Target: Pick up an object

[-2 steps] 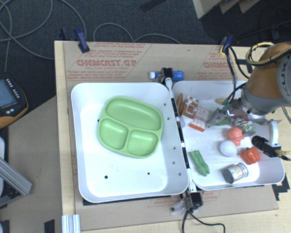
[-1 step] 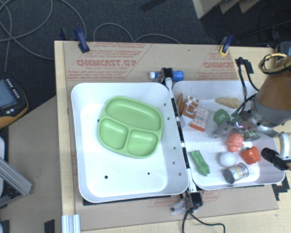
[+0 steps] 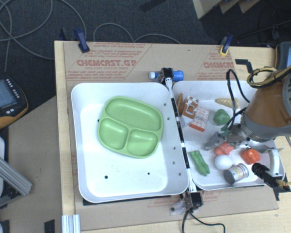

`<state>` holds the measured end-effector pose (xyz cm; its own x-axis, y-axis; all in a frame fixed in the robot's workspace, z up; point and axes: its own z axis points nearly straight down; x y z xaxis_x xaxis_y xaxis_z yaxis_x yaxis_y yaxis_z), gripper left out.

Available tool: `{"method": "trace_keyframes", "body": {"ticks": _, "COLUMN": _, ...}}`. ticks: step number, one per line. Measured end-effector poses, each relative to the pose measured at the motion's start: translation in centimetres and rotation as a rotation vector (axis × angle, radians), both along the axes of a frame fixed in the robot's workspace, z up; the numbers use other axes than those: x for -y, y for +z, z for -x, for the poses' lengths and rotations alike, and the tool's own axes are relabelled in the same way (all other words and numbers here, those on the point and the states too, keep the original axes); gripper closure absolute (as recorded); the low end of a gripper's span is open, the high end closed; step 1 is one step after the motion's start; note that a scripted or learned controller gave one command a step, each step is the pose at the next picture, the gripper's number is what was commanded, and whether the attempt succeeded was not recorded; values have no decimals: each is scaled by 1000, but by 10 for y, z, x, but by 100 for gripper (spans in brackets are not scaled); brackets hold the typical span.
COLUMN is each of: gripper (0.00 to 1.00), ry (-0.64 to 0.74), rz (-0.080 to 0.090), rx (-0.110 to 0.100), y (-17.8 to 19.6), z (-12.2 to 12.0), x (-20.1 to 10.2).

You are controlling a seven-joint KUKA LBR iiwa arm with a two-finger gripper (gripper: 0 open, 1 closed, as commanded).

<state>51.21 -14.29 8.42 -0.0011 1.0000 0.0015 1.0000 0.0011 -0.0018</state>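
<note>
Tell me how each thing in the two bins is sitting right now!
Green divided plate: right side up, alone in left bin.
Orange-and-white packet: lying flat, right bin.
Green long piece: lying flat near the divider.
White egg-shaped ball: resting on right bin's floor.
Small metal can: tipped on its side.
End effector: down low over the right bin.

One fixed overhead camera looks slantwise down on both bins (image 3: 82,130).
</note>
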Motion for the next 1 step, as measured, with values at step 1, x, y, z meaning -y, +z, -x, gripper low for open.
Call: {"method": "trace_keyframes", "body": {"ticks": 1, "gripper": 100, "ry": -2, "rz": 3, "rx": 10, "y": 12, "z": -3, "x": 1}}
